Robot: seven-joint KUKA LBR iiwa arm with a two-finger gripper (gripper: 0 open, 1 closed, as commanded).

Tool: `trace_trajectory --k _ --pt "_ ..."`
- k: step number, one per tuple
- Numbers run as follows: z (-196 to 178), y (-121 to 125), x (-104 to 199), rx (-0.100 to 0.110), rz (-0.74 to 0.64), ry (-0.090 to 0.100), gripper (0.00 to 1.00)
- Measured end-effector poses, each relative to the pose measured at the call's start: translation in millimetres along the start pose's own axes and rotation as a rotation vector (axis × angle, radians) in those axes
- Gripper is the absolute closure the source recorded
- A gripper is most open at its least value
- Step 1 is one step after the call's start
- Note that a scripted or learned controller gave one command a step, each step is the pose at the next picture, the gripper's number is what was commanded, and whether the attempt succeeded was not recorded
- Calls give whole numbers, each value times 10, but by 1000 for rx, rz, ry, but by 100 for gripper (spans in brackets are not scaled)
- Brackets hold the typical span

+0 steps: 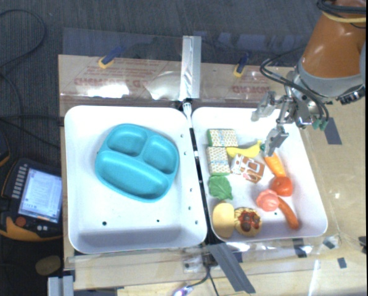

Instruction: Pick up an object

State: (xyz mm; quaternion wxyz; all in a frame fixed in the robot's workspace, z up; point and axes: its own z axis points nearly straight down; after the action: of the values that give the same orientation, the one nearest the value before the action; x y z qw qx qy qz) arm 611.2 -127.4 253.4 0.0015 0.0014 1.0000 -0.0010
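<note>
The right bin (310,184) holds several toy foods. Two patterned boxes (220,138) lie at its back left, with a yellow banana (244,148) beside them. A white and red carton (248,168) lies mid-bin, and an orange carrot (274,164) sits to its right. Nearer the front are a red tomato (283,185), a pink round piece (267,200) and an orange sausage shape (288,214). My gripper (275,142) hangs low over the back of this bin, just above the carrot's top and the banana's right tip. Nothing is visibly held.
In the left bin (79,221) lies a blue divided plate (137,161). A green leafy piece (219,187), a yellow lemon (223,217) and a brown and red item (248,221) crowd the right bin's front left. A metal divider (190,60) stands behind the bins.
</note>
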Motion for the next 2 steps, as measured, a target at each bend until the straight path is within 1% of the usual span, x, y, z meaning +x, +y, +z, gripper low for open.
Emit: trace_trajectory --k 1,2 --pt "-527 -257 173 1 -76 -1 0" --pt "524 -652 -421 0 -49 0 0"
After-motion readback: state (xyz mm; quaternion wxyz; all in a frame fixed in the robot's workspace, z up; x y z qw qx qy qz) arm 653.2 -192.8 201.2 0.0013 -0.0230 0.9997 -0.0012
